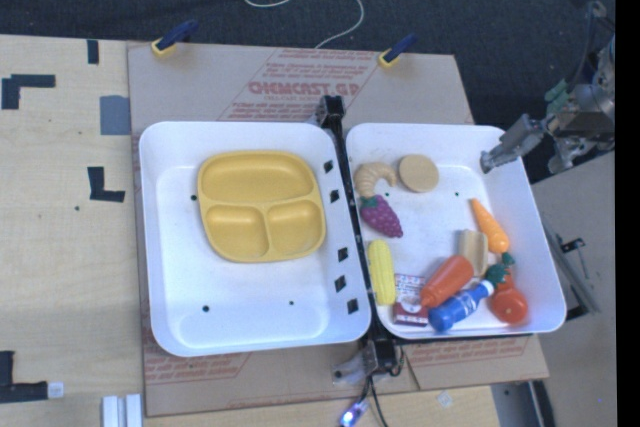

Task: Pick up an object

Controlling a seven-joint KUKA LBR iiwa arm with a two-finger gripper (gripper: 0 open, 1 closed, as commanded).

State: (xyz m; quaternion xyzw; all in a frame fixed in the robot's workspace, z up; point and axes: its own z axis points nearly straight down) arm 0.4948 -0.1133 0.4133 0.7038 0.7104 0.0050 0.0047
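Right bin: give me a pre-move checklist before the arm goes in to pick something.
1. Gripper clear of the toys, at the right bin's upper right rim: ok.
2. Nothing between its fingers: cannot tell.
3. Free-standing target available: ok, the round cookie lies apart from its neighbours.
4. Lower pile easy to pick: not ok, blue bottle, orange pepper and tomato crowd together.
5. Yellow tray sits flat in the left bin: ok.

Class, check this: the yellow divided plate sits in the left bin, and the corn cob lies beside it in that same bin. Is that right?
Not quite. The yellow divided plate is in the left bin, but the camera view shows the corn cob in the right bin, along its left wall.
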